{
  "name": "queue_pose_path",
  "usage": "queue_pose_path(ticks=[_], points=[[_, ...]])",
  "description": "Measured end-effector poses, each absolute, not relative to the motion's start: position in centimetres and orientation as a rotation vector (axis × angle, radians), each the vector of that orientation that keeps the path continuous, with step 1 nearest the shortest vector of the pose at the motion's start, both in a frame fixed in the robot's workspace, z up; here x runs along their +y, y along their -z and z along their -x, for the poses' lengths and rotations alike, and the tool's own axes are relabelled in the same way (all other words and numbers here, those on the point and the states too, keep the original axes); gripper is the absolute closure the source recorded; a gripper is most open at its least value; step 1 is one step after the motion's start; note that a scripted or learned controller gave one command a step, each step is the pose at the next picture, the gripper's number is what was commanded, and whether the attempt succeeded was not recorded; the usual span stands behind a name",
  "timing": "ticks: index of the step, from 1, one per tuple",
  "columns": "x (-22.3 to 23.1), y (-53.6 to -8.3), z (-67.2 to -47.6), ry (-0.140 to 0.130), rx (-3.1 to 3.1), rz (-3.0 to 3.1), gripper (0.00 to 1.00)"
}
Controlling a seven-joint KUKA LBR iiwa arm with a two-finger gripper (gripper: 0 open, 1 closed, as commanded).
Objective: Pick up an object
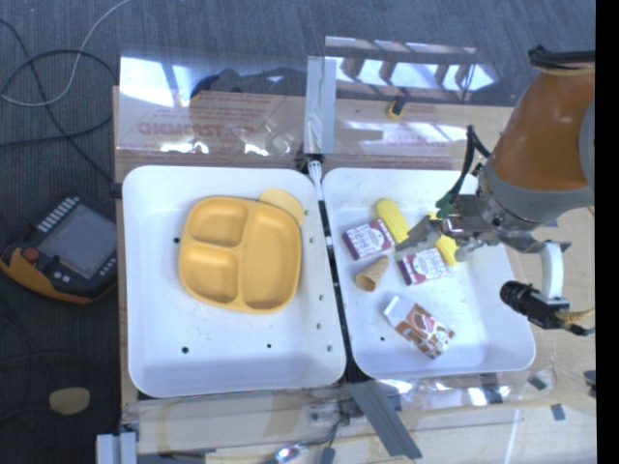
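A handheld control pendant (60, 249) lies on the dark carpet (58, 356) left of the bench, cables (97, 22) trailing beyond it.

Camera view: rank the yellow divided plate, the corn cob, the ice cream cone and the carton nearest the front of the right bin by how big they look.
1. Yellow divided plate
2. Carton
3. Corn cob and ice cream cone: look alike, unranked.
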State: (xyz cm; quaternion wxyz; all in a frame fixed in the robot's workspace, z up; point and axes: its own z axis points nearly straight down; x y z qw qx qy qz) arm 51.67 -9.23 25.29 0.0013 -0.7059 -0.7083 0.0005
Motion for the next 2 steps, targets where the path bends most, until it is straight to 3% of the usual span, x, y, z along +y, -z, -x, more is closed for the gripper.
queue_pose_path(ticks=[1, 2], points=[[-14.3, -19.5, -60.3, -0.003, -2.351, 2.082, 0.00], [-16.7, -10.5, -60.5, 0.012, -2.281, 2.177, 0.00]])
